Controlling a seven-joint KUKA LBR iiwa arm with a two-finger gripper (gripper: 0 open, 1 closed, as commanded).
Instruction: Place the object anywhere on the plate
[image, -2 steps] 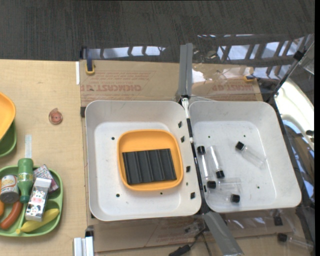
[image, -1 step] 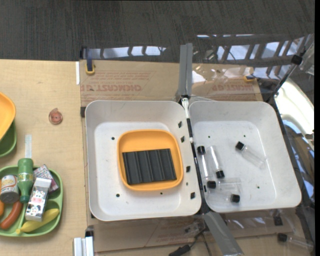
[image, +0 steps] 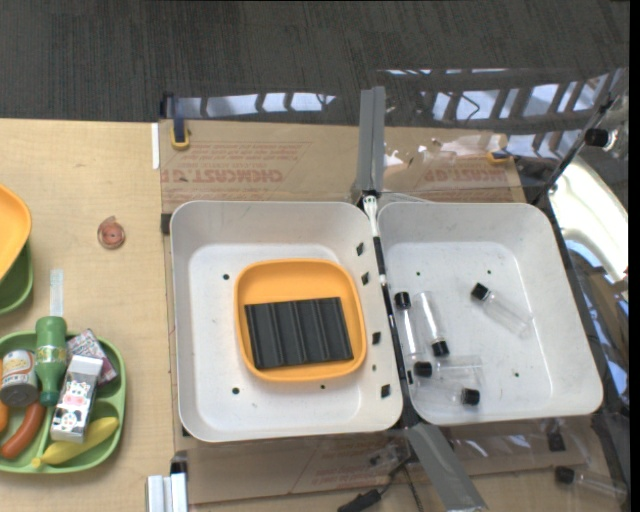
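An orange square plate (image: 300, 272) lies in the left white bin (image: 200, 330), near its middle. A black ribbed rectangular block (image: 300, 333) rests flat on the plate and covers most of its centre. Several clear vials with black caps lie loose in the right white bin (image: 560, 330): one (image: 497, 306) towards the right, two (image: 428, 320) side by side near the left wall, and one (image: 455, 370) towards the front. No fingers touch any of them.
A green tray (image: 100, 440) of toy food and bottles stands on the wooden bench at the far left, with an orange and green bowl (image: 10, 250) above it. Cardboard lies under both bins. A metal frame (image: 500, 100) runs behind the right bin.
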